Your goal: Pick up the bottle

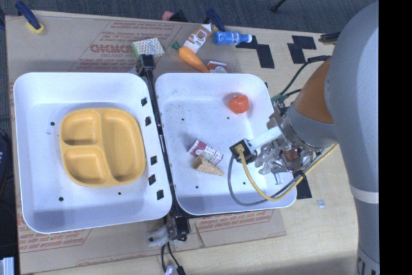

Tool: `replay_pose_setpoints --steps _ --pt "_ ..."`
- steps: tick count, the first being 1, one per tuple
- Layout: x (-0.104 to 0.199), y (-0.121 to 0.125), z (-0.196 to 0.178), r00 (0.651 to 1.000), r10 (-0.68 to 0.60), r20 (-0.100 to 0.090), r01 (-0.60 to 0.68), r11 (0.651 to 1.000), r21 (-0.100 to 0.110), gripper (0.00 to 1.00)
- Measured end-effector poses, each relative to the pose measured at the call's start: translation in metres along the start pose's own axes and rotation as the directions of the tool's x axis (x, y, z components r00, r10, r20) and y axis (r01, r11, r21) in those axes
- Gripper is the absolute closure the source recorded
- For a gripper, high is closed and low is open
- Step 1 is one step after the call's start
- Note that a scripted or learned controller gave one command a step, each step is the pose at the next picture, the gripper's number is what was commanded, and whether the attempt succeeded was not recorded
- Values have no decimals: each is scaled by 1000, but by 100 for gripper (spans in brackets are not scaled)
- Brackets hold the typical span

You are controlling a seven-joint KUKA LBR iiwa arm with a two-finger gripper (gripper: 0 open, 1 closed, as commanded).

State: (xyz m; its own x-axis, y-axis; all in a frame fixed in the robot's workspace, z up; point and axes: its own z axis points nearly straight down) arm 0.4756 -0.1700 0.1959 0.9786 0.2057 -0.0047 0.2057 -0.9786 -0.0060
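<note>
Two white bins (38, 158) look like smooth plastic, slight sheen. Yellow divided tray (103, 145) in left bin: matt plastic. Beneath bins, printed cardboard sheet (96, 51), dull, papery. My arm (360, 80): grey smooth casing, soft gloss, orange band. Yellow cable (257, 193) by my gripper (273, 161) looks rubbery, shiny. Blue bottle (232, 38) on cardboard: glossy plastic. Floor: dark, ribbed carpet.

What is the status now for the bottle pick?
Tool low over right bin, nothing seen in grasp. Bottle outside bins, on cardboard behind. Tomato and wrapper in right bin.
</note>
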Motion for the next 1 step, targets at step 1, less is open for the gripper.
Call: replay_pose_setpoints --steps 1 --pt "-4 22 -11 1000 0 -2 0 1000 -1 100"
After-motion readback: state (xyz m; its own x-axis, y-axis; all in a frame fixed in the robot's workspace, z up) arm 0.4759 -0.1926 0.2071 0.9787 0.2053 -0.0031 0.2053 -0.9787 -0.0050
